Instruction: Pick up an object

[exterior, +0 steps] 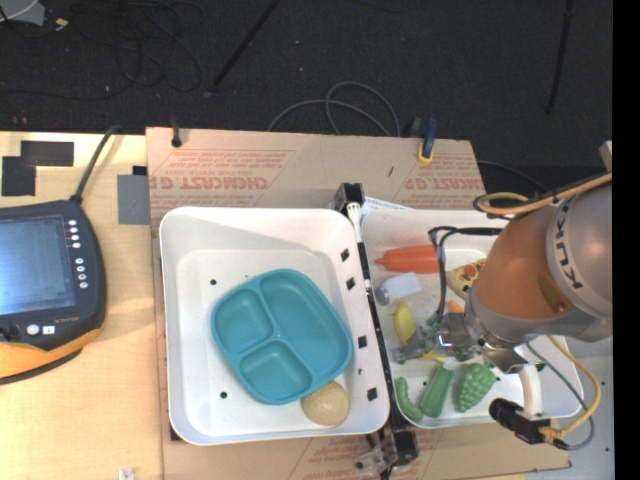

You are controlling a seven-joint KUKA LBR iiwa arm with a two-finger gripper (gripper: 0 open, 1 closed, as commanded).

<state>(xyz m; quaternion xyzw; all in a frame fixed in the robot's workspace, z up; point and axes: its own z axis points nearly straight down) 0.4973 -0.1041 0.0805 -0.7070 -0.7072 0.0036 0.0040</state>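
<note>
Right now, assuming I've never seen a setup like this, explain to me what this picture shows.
This is one camera fixed above a bench, looking down at a slant. The grey and orange shape is a robot arm reaching in from the right; its gripper hangs low over the right bin, and I cannot tell whether it holds anything. That bin contains small toys: an orange carrot, a yellow piece, green vegetables. The left bin holds a teal divided plate and a beige ball. A control tablet lies at left.
</note>
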